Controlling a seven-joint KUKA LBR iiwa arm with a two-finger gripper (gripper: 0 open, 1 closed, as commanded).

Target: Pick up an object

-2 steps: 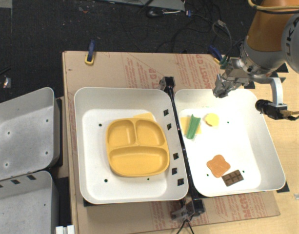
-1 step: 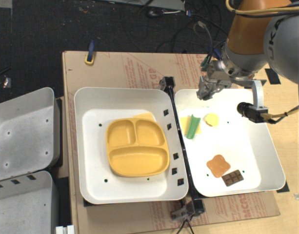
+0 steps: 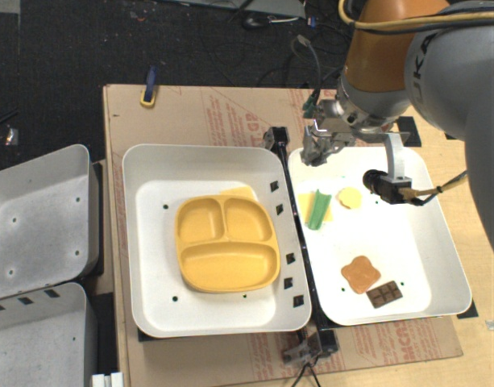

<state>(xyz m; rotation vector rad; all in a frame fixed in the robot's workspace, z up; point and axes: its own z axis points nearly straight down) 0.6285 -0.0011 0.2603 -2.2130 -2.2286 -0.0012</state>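
My gripper (image 3: pixel 314 156) hangs over the back left corner of the right bin (image 3: pixel 416 240), above the bin floor, with nothing seen between its parts. Just in front of it lies a green block (image 3: pixel 318 210) resting on a pale yellow piece (image 3: pixel 326 209). A round yellow piece (image 3: pixel 350 198) lies to the right of the green block. Toward the front of that bin sit a brown toast-shaped piece (image 3: pixel 360 273) and a dark brown chocolate-like bar (image 3: pixel 384 294).
The left bin (image 3: pixel 150 216) holds a yellow divided tray (image 3: pixel 227 243) with a pale yellow flat piece (image 3: pixel 240 192) sticking out behind it. A row of black clips runs along the wall between the bins. Grey lids lie off the bench at the far left.
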